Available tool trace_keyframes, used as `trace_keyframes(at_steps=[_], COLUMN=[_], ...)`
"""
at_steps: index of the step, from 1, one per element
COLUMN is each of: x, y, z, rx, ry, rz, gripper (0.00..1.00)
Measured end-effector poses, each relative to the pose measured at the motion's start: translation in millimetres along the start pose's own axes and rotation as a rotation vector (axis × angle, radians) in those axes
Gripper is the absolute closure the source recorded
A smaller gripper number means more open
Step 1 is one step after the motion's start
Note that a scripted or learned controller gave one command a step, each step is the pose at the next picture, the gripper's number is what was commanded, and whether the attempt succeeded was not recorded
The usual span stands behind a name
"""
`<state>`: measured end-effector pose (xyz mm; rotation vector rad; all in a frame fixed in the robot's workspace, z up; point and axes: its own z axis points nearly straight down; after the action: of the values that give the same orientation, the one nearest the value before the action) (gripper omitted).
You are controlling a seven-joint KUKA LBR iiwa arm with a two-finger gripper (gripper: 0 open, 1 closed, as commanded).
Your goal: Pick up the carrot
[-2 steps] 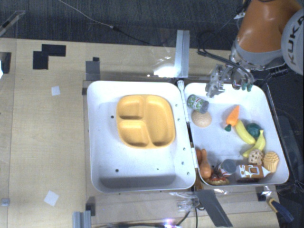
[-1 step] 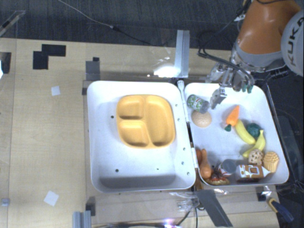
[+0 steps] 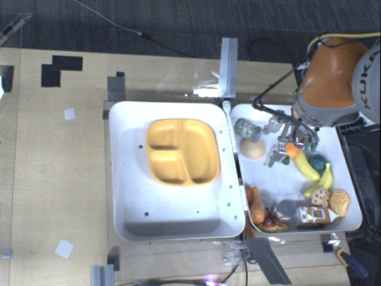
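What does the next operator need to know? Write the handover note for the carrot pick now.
Gripper: low in the right bin, at a small orange piece beside the banana; whether it grips anything cannot be told.
Carrot: probably the long orange item lying flat by that bin's left wall, apart from the arm; the piece at the tool could be it instead.
Done: nothing visibly lifted.
Left: confirm which orange thing is the carrot, grasp it, lift it clear.
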<state>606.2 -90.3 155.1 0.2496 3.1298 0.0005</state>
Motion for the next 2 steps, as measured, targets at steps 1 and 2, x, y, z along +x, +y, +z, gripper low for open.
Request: trace_keyframes(at_steps=[1,2], x=[11,19], y=[-31,-11], z=[65,66], rx=[-0.001,-0.001], ry=[-0.014,-0.012], rz=[-0.026,0.183], gripper=[0.00,0.00])
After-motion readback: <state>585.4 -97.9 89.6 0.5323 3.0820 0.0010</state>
